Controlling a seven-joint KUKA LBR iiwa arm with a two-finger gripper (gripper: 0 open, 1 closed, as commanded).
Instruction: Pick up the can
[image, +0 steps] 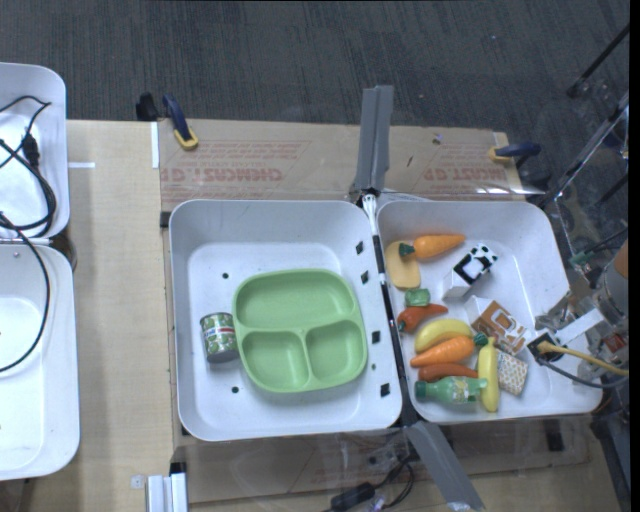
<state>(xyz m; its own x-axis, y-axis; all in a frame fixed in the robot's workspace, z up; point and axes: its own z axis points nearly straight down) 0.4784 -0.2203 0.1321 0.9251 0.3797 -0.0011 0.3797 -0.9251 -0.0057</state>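
We see the small green-labelled metal can (217, 336) upright in the left white bin (190, 300), touching the green divided plastic tray (298, 330), while our gripper's state we cannot tell.

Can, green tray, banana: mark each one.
can (217, 335), camera view, on its side label.
green tray (295, 298), camera view, floor of its large top compartment.
banana (441, 331), camera view, mid-curve.

Arm (612, 300) at the view's right edge, low, mostly cropped
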